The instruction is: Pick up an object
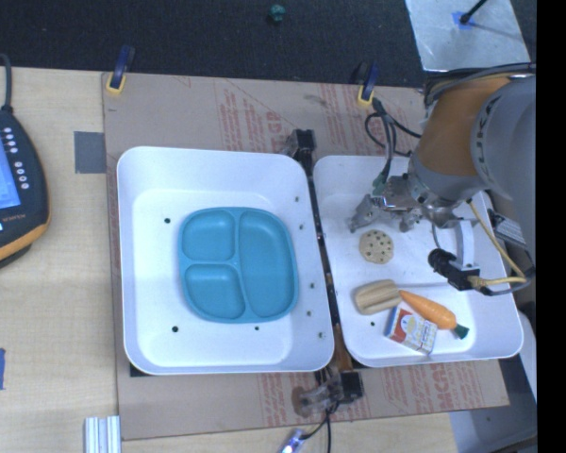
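In the right bin (509, 343), a small carton (410, 330), carrot (428, 310) and bread roll (375, 295) are seen nearest, a round cookie (376, 245) behind them. End effector (385, 209) is located just beyond the cookie; grip state cannot be told. Blue divided plate (238, 262) is seen in the left bin (146, 182).

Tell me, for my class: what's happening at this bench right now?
A grey robot arm reaches in over the right bin, its hand low near the bin's far end, just above a round cookie. Nothing shows between its fingers. A bread roll, a carrot and a small carton lie nearer. The left bin holds a blue divided plate.
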### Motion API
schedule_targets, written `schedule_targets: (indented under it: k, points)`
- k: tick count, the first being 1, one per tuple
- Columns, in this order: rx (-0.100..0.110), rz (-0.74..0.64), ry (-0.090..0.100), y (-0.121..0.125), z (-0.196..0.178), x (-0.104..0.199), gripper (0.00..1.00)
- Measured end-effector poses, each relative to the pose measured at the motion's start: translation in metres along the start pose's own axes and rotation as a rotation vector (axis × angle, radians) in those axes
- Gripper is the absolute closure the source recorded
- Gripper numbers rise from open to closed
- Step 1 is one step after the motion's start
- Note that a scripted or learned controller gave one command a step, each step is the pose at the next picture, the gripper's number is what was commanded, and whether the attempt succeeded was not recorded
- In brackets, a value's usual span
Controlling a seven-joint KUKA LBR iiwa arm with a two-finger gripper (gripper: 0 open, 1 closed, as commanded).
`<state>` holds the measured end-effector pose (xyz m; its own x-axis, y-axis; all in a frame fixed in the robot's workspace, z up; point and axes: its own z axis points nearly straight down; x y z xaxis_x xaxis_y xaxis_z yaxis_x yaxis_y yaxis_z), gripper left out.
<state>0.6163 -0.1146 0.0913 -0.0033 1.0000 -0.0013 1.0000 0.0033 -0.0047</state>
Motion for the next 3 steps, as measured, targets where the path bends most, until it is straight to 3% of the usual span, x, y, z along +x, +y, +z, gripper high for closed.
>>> schedule_targets:
  k: [1, 2, 3]
  points:
    - [0.001, -0.001, 0.000, -0.012, 0.000, -0.009, 0.00]
    - [0.001, -0.003, 0.000, -0.020, 0.000, 0.013, 0.00]
    - [-0.002, -0.002, 0.001, 0.000, -0.001, 0.004, 0.00]
